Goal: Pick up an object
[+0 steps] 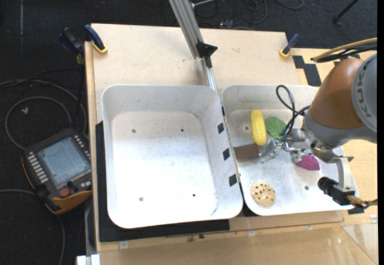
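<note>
Left bin: shallow white plastic bin (120, 156) on the pale wooden table (156, 57); nothing in it bears on the pick.
Brown block: flat brown rectangular piece (245, 152) on the floor of the right white plastic bin (240, 99), close to the dividing wall.
Biscuit: round tan speckled biscuit (263, 193) at the near edge of the right bin, well apart from the pincer, nearer and to its left.
Corn cob: yellow toy corn cob (258, 126), long axis running far to near, its near end just beside the pincer; judged the likeliest target.
Pincer: metal two-finger pincer (271, 151) low over the bin floor, pointing left from the grey and orange arm (339, 102); whether its tips are spread or closed cannot be told, and nothing is seen between them.
Key relation: the cob lies just far and slightly left of the pincer tips.
Green piece: flat green leaf-like item (276, 126) touching the cob's right side.
Purple item: small magenta lump (308, 162) right of the pincer, beneath the wrist.
</note>
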`<action>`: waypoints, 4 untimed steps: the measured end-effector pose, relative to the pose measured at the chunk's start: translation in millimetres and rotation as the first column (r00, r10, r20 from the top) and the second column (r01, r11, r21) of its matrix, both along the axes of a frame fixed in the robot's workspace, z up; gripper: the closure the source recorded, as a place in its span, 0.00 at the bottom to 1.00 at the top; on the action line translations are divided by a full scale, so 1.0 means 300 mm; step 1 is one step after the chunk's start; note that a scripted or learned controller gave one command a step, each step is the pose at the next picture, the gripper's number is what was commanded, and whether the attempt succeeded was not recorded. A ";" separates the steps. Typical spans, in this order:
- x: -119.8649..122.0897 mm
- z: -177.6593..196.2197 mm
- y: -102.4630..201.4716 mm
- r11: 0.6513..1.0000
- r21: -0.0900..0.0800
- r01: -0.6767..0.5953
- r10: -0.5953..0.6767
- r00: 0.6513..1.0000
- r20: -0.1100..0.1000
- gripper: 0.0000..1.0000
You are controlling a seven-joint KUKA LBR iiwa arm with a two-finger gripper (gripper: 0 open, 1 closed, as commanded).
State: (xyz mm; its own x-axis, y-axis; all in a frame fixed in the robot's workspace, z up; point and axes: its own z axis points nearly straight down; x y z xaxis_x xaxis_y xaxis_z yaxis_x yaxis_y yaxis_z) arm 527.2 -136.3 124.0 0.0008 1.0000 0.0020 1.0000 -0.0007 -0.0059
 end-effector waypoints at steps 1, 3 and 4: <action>0.001 -0.099 0.002 1.000 -0.002 0.000 0.000 1.000 0.005 0.00; 0.036 0.099 0.019 1.000 -0.003 -0.004 0.004 1.000 0.011 1.00; 0.042 0.276 0.019 1.000 -0.004 -0.004 0.004 1.000 0.012 1.00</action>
State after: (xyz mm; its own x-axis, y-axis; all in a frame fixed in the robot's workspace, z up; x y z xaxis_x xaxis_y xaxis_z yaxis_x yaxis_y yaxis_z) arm 539.7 -130.7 206.8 -0.0033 1.0000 -0.0018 1.0000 0.0034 0.0061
